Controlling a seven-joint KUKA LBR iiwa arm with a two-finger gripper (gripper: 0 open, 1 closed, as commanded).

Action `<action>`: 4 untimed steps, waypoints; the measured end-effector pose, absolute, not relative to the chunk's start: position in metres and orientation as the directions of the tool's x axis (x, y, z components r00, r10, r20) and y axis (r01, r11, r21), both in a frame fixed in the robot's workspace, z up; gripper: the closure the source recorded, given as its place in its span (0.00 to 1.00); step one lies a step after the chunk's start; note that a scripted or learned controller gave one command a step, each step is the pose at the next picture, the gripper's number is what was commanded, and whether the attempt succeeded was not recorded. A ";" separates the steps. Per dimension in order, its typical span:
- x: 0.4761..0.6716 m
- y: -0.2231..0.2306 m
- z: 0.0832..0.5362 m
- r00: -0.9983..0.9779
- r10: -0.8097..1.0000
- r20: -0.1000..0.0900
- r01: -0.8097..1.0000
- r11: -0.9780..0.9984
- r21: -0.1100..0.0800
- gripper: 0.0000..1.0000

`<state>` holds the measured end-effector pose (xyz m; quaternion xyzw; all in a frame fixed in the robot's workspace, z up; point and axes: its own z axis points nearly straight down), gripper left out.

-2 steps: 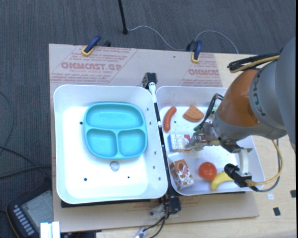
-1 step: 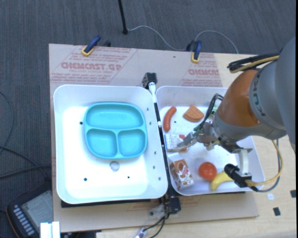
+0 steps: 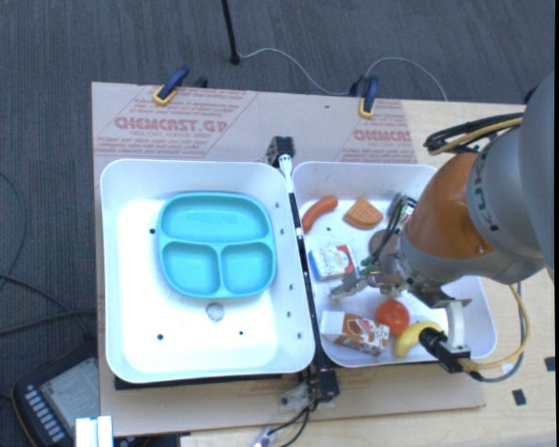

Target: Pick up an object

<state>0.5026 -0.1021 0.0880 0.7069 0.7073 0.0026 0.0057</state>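
- The bench (image 3: 168, 128) carries two shallow white bins side by side; the left bin (image 3: 130, 250) holds a light blue divided plate (image 3: 216, 245) with three compartments, lying flat near the bin's middle
- The right bin (image 3: 354, 170) holds the loose things: an orange sausage (image 3: 319, 211) near its upper left corner, an orange wedge-shaped piece (image 3: 362, 213) just beside it, a small white carton with red print (image 3: 331, 263) below them, a red tomato (image 3: 392, 314), a yellow banana (image 3: 408, 340) touching the tomato's lower right, and a brown-and-white packet (image 3: 358, 333) near the front wall
- The grey arm with its orange band (image 3: 447, 222) reaches in from the right over the right bin; the pincer (image 3: 365, 277) hangs low between the carton and the tomato, its fingers spread apart, with nothing seen between them
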 end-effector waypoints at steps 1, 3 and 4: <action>0.503 -0.103 0.099 0.001 1.000 -0.005 1.000 -0.001 0.013 1.00; 0.503 -0.103 0.108 0.001 1.000 -0.004 1.000 -0.001 0.012 1.00; 0.503 -0.103 0.108 0.001 1.000 -0.004 1.000 -0.001 0.012 0.00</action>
